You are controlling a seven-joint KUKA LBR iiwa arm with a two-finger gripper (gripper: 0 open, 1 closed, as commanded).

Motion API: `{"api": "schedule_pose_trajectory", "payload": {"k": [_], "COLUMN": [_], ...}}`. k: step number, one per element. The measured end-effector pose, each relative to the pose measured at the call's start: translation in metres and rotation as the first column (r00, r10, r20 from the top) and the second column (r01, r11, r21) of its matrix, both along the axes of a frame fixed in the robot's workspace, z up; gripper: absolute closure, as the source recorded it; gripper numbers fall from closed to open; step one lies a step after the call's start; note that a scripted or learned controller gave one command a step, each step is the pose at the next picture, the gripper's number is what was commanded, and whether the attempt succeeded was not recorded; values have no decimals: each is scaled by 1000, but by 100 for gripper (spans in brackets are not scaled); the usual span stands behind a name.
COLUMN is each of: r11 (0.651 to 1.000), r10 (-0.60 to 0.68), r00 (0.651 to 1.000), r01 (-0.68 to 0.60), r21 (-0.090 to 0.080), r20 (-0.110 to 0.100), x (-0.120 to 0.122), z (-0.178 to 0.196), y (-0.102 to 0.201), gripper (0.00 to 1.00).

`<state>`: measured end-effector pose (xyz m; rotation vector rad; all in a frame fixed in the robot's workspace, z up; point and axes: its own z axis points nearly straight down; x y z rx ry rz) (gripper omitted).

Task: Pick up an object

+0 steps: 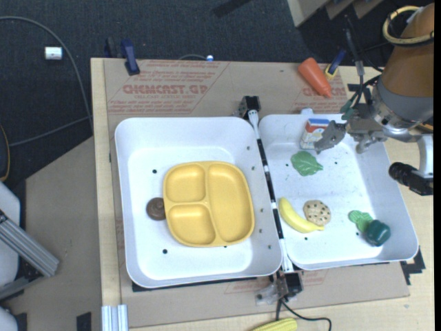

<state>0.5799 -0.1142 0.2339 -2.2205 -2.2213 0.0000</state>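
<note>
The tool (331, 135) hangs low over the far part of the right bin (396, 216), beside a small red, white and blue item (315, 125); whether it is open or closed cannot be told. The green leaf-shaped piece (306, 163), the likeliest target, lies just toward the bin's near edge from the tool.

Orange carrot toy (315, 77) and blue clamp (129, 56) on the cardboard bench top (172, 88)
</note>
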Motion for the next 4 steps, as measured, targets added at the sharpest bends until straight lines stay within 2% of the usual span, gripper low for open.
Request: {"api": "schedule_pose_trajectory", "payload": {"k": [1,2,3,4], "r11": [1000,1000,1000,1000], "r10": [-1,-2,-2,1], "r00": [1000,1000,1000,1000], "r01": [1,2,2,-1], "r21": [0,-2,0,0], "r20": [1,1,0,2], "x": [4,48,-75,-33], "z": [-149,-149,-124,-150], "y": [1,-66,-58,-2], "gripper": [0,0,0,0]}}
